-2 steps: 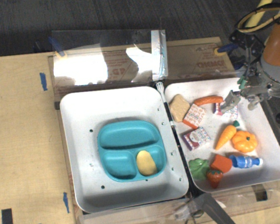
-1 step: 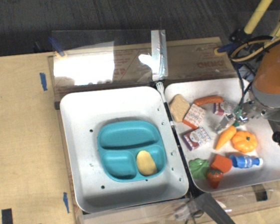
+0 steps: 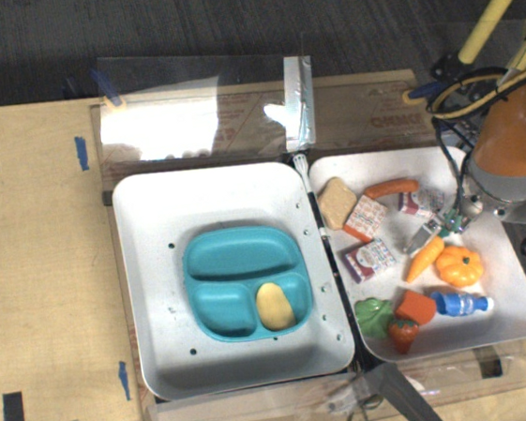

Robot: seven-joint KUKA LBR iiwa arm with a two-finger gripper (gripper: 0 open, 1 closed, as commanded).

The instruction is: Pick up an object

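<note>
Arm slanting from right, claw (image 3: 438, 228) just above carrot (image 3: 424, 259)

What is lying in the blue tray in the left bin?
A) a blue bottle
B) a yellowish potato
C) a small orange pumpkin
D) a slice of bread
B: a yellowish potato sits in the lower right compartment of the blue tray in the left bin; the pumpkin, bottle and bread all lie in the right bin.

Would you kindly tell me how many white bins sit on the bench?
2: the left bin holds a teal tray; the right bin beside it holds mixed toy food.
</note>
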